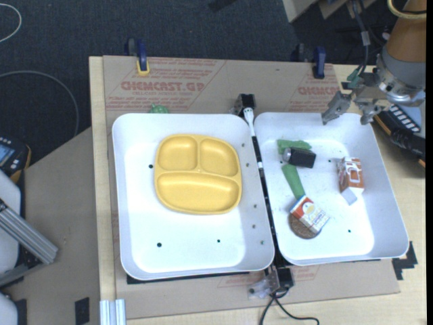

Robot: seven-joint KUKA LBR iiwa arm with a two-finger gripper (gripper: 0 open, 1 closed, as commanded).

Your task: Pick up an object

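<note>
Gripper [350,111]: held above right bin's [379,239] far rim, fingers spread apart, nothing between them. Yellow divided plate [198,174] (three compartments) is kept in left bin [135,235].

glossy plastic bins [135,202], matt yellow tray [198,173] (smooth)

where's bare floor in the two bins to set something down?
Left bin: wide strip in front of the yellow plate. Right bin: near right corner, past the carton. Crowded mid-bin around the green piece, black cylinder and small box.
</note>
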